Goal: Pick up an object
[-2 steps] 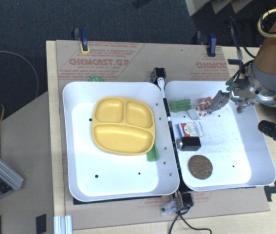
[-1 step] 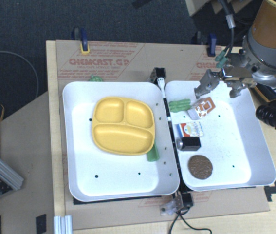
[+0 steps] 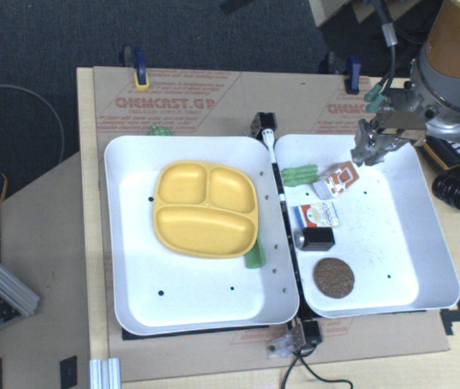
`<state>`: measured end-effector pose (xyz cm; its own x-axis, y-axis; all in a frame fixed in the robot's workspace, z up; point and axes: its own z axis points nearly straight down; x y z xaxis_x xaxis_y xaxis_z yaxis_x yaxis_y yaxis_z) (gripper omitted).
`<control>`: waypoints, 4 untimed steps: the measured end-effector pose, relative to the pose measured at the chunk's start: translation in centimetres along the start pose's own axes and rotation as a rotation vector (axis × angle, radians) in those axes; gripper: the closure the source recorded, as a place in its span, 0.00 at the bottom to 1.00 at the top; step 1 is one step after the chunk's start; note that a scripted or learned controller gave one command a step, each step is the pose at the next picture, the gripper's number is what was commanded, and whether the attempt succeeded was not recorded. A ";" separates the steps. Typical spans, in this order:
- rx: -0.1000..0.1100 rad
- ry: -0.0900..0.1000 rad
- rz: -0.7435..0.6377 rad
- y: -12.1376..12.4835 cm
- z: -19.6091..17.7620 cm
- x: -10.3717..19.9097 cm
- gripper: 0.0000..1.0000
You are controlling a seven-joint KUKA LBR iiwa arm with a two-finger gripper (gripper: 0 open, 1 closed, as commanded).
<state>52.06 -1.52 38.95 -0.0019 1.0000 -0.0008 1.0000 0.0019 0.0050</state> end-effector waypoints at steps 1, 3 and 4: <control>-0.014 0.003 -0.002 -4.1 -13.6 2.0 1.00; 0.012 0.000 0.003 -4.2 2.3 5.8 1.00; 0.000 0.003 -0.005 -4.1 -0.5 12.5 1.00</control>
<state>47.95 10.98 39.40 -0.0074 1.0000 0.0021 1.0000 0.0074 0.0048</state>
